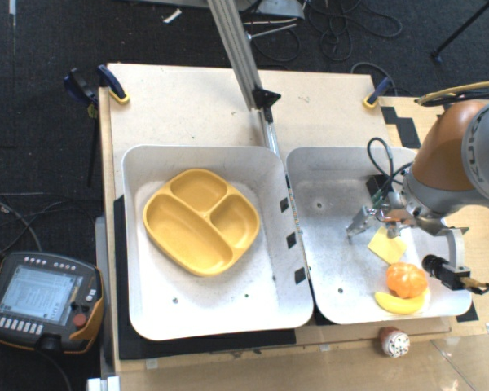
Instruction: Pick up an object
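Gripper [373, 221] is low in the right bin [326, 177], fingers spread apart, nothing between them. A yellow block [386, 247] lies just right of it, turned cornerwise. Nearer: orange [407, 280] touching banana [401, 303], whose long axis runs left-right. Yellow divided plate [201, 221] in left bin [147, 177]. No legible markings.

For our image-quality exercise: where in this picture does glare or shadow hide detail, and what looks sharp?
Camera view: the right bin shows pale glare on its floor; the floor beyond the bench is dark, cables barely readable; the yellow divided plate, orange and banana are sharp; the gripper looks small and indistinct.
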Action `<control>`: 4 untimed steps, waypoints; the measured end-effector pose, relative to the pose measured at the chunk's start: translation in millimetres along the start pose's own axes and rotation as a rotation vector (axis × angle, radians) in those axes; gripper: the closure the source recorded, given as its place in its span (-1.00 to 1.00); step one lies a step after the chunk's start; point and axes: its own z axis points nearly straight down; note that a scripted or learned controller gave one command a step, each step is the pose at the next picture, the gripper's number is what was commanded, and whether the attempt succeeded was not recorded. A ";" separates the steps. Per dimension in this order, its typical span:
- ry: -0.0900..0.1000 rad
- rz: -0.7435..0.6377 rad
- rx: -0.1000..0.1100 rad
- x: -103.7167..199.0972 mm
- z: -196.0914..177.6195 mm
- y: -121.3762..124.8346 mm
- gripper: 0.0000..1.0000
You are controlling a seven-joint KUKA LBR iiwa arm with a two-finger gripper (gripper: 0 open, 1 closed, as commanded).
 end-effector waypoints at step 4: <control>0.000 0.000 0.002 -5.6 -103.0 13.3 1.00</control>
